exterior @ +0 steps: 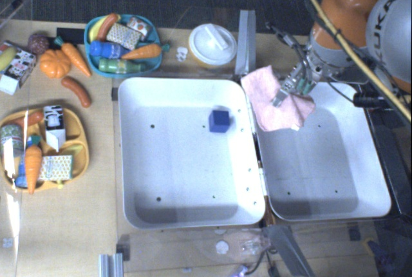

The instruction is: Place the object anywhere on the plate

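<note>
The camera view looks down on two white bins set side by side. The left bin (187, 153) holds a small blue cube (220, 120), which sits toward the bin's far right part, apart from the walls. The right bin (328, 185) adjoins the left bin along a shared edge.

A pink cloth (273, 102) lies crumpled over the far left corner of the right bin, its upper part draped onto the rim next to the left bin. The gripper (290, 87) hangs over the cloth's right side, with the grey and orange arm (360, 5) reaching in beyond the right bin's far edge. Whether the fingers are apart or closed cannot be told from this angle, nor whether they touch the cloth.

Just beyond the left bin's far edge stands a round white and yellow lidded container (213, 45). Farther left of it is a blue bowl (122, 44) of toy food. Left of the left bin, a yellow tray (45, 148) carries more toy food, and loose toy vegetables (64, 63) lie between tray and bowl.
</note>
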Tool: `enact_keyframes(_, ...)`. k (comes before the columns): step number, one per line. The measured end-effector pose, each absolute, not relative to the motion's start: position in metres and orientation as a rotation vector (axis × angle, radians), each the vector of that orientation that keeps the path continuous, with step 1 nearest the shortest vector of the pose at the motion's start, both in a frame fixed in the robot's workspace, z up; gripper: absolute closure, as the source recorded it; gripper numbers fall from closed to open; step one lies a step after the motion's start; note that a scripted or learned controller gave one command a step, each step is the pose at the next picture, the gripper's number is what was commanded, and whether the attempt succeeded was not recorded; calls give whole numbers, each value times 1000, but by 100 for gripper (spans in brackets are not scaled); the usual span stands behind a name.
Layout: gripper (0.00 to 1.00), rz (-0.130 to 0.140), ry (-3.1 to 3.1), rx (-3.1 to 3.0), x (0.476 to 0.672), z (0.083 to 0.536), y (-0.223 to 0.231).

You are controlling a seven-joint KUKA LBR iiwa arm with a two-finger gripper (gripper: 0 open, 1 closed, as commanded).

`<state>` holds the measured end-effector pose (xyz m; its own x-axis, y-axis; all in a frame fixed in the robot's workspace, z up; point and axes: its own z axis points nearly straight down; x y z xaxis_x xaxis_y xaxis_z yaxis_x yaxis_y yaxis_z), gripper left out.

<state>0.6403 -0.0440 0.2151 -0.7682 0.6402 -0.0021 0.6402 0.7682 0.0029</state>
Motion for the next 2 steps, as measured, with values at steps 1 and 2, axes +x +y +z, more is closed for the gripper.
enact_keyframes(1,100,4,3104,457,635,218,18)
enact_keyframes(2,100,4,3138,-1,622,215,72)
